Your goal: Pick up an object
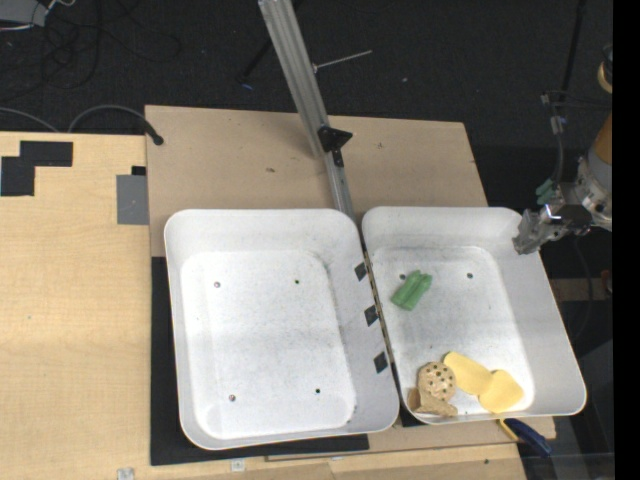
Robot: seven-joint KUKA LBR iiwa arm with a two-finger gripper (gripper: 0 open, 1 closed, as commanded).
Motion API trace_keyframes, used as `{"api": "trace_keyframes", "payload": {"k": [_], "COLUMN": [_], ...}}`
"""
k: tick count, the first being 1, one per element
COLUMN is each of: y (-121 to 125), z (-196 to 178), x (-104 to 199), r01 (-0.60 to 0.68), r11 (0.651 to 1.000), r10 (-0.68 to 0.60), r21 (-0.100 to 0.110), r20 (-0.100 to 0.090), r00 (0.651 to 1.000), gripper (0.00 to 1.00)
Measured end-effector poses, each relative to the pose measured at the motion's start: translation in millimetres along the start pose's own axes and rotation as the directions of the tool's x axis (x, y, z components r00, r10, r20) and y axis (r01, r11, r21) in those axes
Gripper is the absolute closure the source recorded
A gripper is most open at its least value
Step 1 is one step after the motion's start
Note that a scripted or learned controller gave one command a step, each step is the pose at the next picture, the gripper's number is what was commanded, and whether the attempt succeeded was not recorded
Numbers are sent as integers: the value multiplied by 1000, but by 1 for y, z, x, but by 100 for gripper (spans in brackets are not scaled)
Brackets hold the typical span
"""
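While the pincer (pixel 528 236) is held over the right bin's (pixel 560 353) far right rim, its state impossible to tell, nothing is grasped, and the green block (pixel 411 290), yellow piece (pixel 483 381) and tan piece (pixel 435 384) lie within, apparently awaiting descent.

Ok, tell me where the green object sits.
The green object lies in the right bin, toward its left wall, above the yellow piece and the tan piece.

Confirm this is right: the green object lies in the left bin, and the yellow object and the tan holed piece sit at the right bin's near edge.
Wrong on one point: the green object lies in the right bin, not the left, as the camera view shows. The yellow object and tan holed piece are as stated.
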State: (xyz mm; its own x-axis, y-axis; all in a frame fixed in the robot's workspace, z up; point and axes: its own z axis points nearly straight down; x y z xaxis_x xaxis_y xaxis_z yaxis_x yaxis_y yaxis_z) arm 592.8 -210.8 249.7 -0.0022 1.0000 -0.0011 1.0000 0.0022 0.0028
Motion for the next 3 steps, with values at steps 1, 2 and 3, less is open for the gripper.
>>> {"api": "trace_keyframes", "payload": {"k": [1,2,3], "y": [-11,-13,-22], "z": [3,7,3], "x": [42,85,129], "r01": [1,2,1], "r11": [1000,1000,1000], "r10": [-1,-2,-1], "r21": [6,7,7], "r20": [-3,-4,-4], "r00": [1000,1000,1000], "gripper": [100,100,100]}}
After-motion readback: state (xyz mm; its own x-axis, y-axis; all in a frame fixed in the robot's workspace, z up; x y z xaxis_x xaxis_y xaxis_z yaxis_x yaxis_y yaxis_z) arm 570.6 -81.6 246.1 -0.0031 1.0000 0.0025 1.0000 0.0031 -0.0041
